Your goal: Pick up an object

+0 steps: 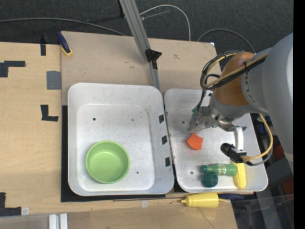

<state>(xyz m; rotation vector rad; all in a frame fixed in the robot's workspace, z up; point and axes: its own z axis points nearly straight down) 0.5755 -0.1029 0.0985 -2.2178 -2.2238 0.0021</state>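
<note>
Arm: the grey KUKA arm with its orange band (pixel 233 80) reaches in from the right and hangs over the right shallow white plastic bin (pixel 183 104).
Tool: the two-finger tool (pixel 194 123) sits low over the upper left part of the right bin, just above and very near the small orange block (pixel 195 141); whether its fingers are spread or closed cannot be told from this slanted view, and nothing is seen between them.
Orange block: lies on the floor of the right bin, left of centre, apart from the other pieces.
Green bottle: a clear green plastic bottle with a dark teal cap end (pixel 217 171) lies on its side near the front of the right bin.
Yellow piece: a small yellow banana-shaped object (pixel 240 175) lies just beside the bottle's right end.
Left bin: the left shallow white plastic bin (pixel 114 97) holds a round lime-green bowl (pixel 107 161) in its front left corner.
Counter: a yellow squeeze-bottle-shaped object (pixel 202 200) lies on the wooden counter (pixel 28 137) just in front of the right bin.
</note>
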